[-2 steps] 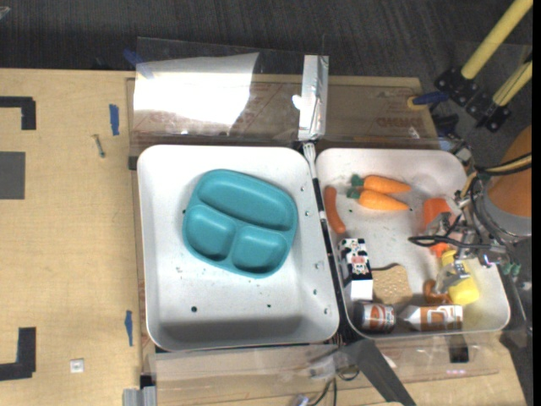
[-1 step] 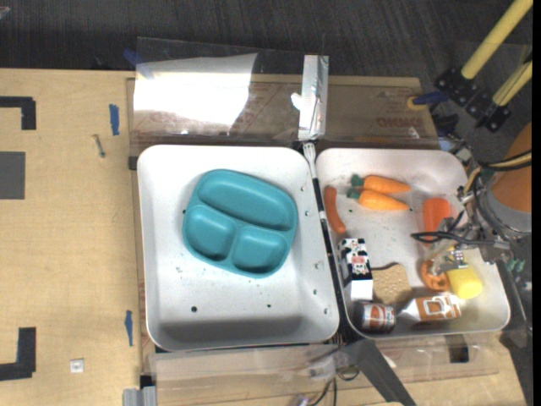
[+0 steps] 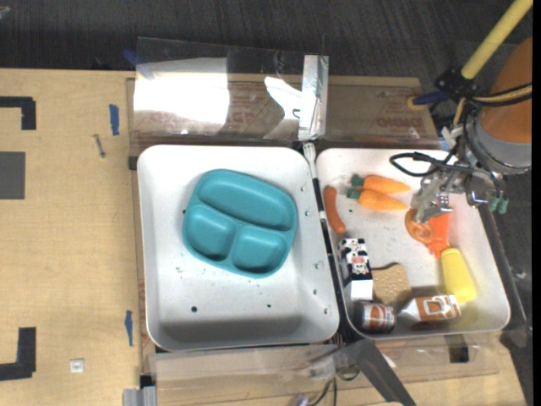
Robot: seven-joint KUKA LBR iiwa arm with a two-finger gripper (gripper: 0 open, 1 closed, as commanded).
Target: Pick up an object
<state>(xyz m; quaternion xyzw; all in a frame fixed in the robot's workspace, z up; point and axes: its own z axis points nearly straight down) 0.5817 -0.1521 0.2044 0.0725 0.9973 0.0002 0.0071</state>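
Two shallow white bins sit side by side on the worktop (image 3: 59, 227): the left bin (image 3: 161, 184) fills the middle of the frame and the right bin (image 3: 494, 252) lies toward the right edge. In the left bin a teal divided plate (image 3: 239, 222) lies slightly up and left of that bin's centre, well apart from everything else. The arm (image 3: 507, 117) reaches in from the upper right of the frame, and its tool (image 3: 433, 201) hangs over the upper right part of the right bin; whether it is wide, narrow or holding anything I cannot tell, because the metal parts blur together there. Directly under and just below the tool lies an orange scoop-like object (image 3: 425, 229), so close in the picture that contact cannot be judged. Just left of the tool are two toy carrots (image 3: 382, 191), one above the other, and farther left, against the bin's left wall, a reddish sausage-shaped piece (image 3: 334, 210). Below the tool lies a yellow bottle (image 3: 457, 274). Along the lower part of the bin are a black-and-white carton (image 3: 357, 265), a brown slice of bread (image 3: 391, 282), a small can (image 3: 377, 315) and a bottle with an orange label (image 3: 433, 308), all well below the tool.
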